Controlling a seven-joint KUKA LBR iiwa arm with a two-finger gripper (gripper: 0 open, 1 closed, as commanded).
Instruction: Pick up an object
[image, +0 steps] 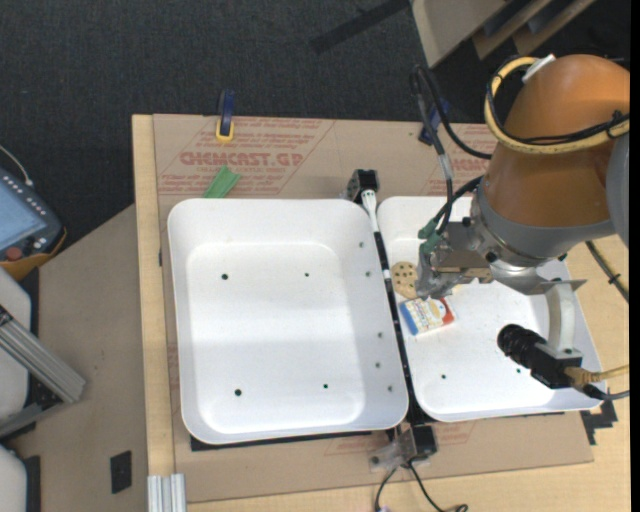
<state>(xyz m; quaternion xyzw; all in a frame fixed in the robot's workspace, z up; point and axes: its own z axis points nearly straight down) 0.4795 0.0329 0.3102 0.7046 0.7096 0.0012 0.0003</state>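
Note:
In the right bin (480, 395), close to its left wall, lies a small white packet (427, 316) with blue and red print. A tan round piece with holes (403, 277) sits just above it by the divider. My gripper (436, 285) hangs low over the bin's left part, right above the packet's upper edge and beside the tan piece. The grey and orange wrist covers most of the bin's upper half.
The left bin (200, 330) lies beside the right one, with a black rail between them. On the cardboard behind are a green strip (221, 182), a blue clip (226, 112) and a black clamp (362, 185).

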